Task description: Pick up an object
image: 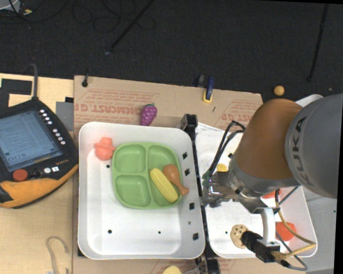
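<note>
Item: round tan biscuit toy with dark dots (238,232), lodged in the right shallow white bin (306,211), near side. Gripper (217,191): hung over the same bin beside its left wall; whether apart or together cannot be told. Relation: biscuit is placed just near and right of the gripper; being round, no long axis is offered

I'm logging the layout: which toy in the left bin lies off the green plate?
The pink toy, on the white bin floor beside the green divided plate; the yellow corn cob and brown drumstick lie on it.
</note>
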Available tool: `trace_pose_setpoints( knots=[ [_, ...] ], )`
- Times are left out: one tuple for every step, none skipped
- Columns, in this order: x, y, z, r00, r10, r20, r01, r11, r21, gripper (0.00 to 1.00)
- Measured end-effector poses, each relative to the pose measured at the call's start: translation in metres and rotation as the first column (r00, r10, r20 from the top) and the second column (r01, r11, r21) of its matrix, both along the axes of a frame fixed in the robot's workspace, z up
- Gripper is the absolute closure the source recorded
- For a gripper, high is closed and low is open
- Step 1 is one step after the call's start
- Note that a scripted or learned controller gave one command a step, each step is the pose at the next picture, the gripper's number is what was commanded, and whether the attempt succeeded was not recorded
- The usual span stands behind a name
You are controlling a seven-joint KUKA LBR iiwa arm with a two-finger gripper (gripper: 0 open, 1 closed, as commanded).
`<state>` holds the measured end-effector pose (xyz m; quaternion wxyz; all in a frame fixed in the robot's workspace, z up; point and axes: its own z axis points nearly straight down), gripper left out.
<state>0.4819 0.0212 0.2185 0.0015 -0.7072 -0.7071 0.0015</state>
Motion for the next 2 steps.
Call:
trace_pose_setpoints(
  knots=[
    [0.0027,-0.0010,0.0165,1.000,0.000,0.002,0.000,1.000,0.000,1.00],
    [-0.0050,0.0063,0.0176,1.000,0.001,0.000,-0.001,1.000,0.001,1.00]
  ],
)
